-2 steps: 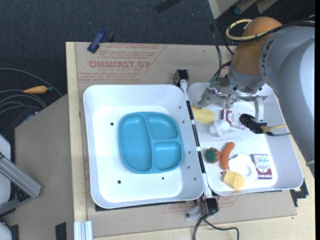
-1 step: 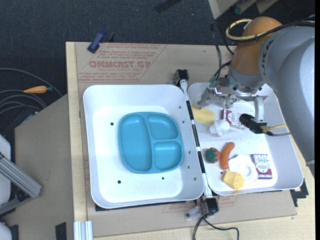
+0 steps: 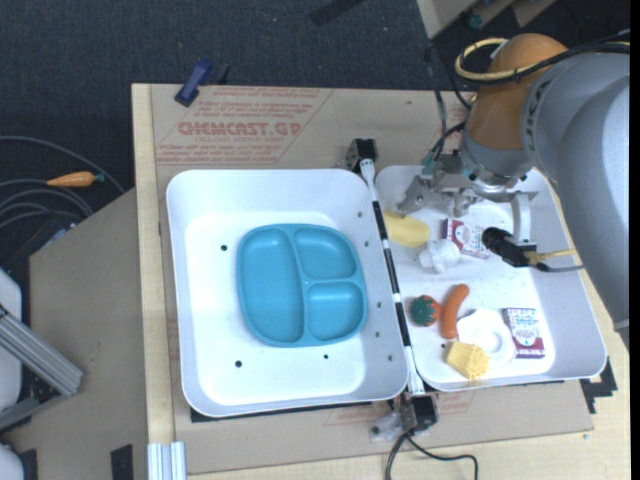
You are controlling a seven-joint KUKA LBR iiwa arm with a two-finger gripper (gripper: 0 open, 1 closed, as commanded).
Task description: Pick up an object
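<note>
My gripper (image 3: 435, 204) hangs over the back of the right bin (image 3: 575, 363), with its fingers spread apart and nothing between them. Just below it lie a yellow lemon-shaped piece (image 3: 407, 231), a crumpled white thing (image 3: 438, 256) and a red-and-white packet (image 3: 465, 238). Nearer the front of the bin are a green-and-red ball (image 3: 425, 309), an orange sausage (image 3: 454, 309), a white round piece (image 3: 487, 330), a yellow cheese block (image 3: 467, 359) and a second red-and-white packet (image 3: 524, 330).
The left bin (image 3: 200, 203) holds a blue divided plate (image 3: 300, 283). The grey arm with its orange band (image 3: 510, 98) covers the back right corner of the right bin. A blue object (image 3: 195, 81) lies on the cardboard behind the bins.
</note>
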